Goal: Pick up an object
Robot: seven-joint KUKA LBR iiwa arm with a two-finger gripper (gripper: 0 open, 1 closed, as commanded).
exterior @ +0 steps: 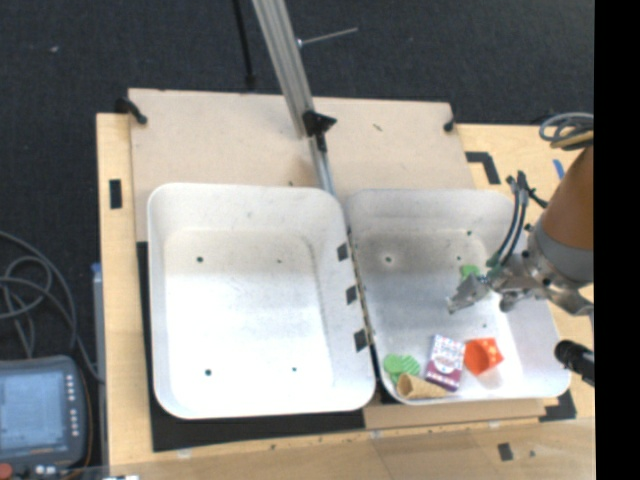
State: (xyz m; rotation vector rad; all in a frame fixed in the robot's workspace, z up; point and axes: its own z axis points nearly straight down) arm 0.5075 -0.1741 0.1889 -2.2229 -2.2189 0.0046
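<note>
We see several small objs clustered in the right bin (420,218), near its front edge. An orange block (482,356) sits furthest right of the group; just beside it to the left is a purple-and-white packet (446,360), and the two look close to touching. Left of the packet lies a green piece (399,365), w/ a tan cone-like item (418,386) just in front, near the bin's front rim. A separate small green obj (468,270) sits further back in the same bin, right by the gripper.

The gripper (466,294) hangs over the mid-right part of the right bin, behind the front cluster. The orange block and packet lie in front of it, apart from the claw, nothing touching them. The small green obj is just beside the claw's upper side; we can't tell if they touch. We can't tell whether the claw is released or clenched, as it's too small and blurred, and we see nothing clearly held in it.

The arm (568,218), grey w/ an orange band, comes in from the right edge. The left bin (250,298) sits alongside, touching the right bin along the middle seam. Both rest on a tan bench (240,128). A metal pole (285,58) slants up behind the bins, and a pendant screen (40,408) lies at the lower left on dark floor.
</note>
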